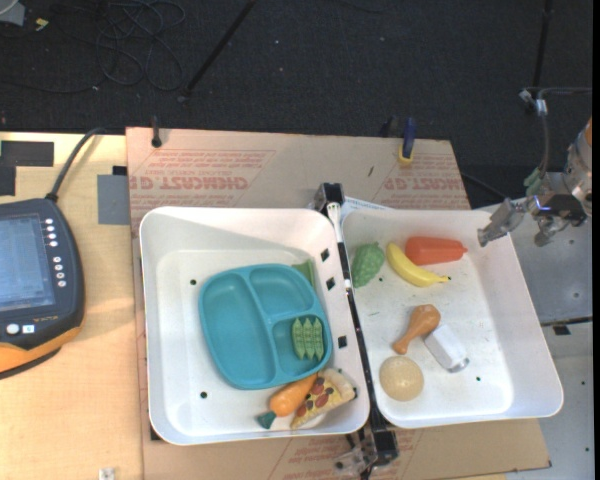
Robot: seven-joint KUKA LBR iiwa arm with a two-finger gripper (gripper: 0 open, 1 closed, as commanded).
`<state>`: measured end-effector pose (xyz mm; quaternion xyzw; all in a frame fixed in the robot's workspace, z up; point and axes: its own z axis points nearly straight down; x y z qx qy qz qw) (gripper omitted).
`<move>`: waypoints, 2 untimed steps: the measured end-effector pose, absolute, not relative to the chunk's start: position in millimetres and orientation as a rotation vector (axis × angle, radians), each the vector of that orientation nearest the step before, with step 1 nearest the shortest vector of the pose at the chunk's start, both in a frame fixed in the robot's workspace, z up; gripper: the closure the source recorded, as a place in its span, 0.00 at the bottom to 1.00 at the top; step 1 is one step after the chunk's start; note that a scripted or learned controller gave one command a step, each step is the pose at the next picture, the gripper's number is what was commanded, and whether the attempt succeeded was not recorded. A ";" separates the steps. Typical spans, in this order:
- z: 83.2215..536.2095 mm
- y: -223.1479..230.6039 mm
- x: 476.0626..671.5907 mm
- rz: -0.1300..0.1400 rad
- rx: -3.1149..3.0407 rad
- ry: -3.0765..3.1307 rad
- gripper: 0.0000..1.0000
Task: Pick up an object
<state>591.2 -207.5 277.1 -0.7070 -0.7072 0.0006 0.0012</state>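
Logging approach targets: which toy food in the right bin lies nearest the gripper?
The orange carrot, at the bin's top edge, sits closest to the gripper; the banana lies just beyond it.

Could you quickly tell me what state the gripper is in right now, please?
Gripper: at the right bin's far right corner, nothing seen held; open or shut cannot be told.

Arm [580,173] cut off at right edge; only wrist end visible. Gripper [520,218] small and blurred, finger state unreadable. Green piece [302,268] mostly hidden behind far rim of teal tray [245,328]. Dark green scrap [267,421] tucked under carrot [292,396], shape unclear. Pizza slice [323,396] partly covered by carrot. Tablet [20,268] clipped at left edge.
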 end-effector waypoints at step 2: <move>83.9 -166.1 572.1 0.004 -2.214 -2.218 0.00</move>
